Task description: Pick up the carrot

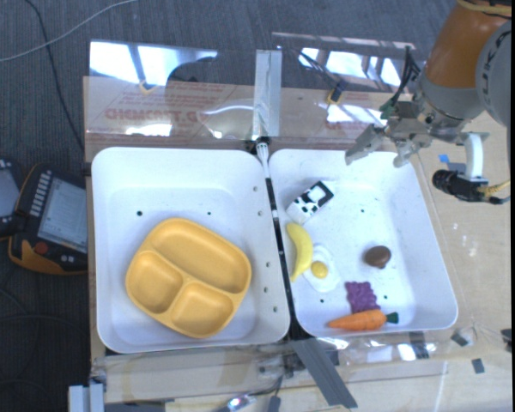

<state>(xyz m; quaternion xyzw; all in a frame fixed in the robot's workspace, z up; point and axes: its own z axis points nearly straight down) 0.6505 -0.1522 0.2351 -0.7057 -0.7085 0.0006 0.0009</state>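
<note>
Dark ribbed carpet is seen around the bench. Nothing is gripped: the gripper (383, 146) is spread wide above the right bin's (433, 251) far edge. The carrot (358, 320), tapered and smooth orange plastic, is laid along the near wall, well apart, probably scattered for picking.

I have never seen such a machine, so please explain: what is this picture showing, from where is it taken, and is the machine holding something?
One camera above the bench looks down at a slant. The grey and orange robot arm enters from the right. Its end effector, with two fingers spread apart, hangs over the far edge of the right bin and holds nothing. That bin contains a carrot, which the arm should pick up, plus a banana, a fried egg, purple grapes, a brown lump and a black-and-white toy. The left bin holds a yellow divided plate.
</note>
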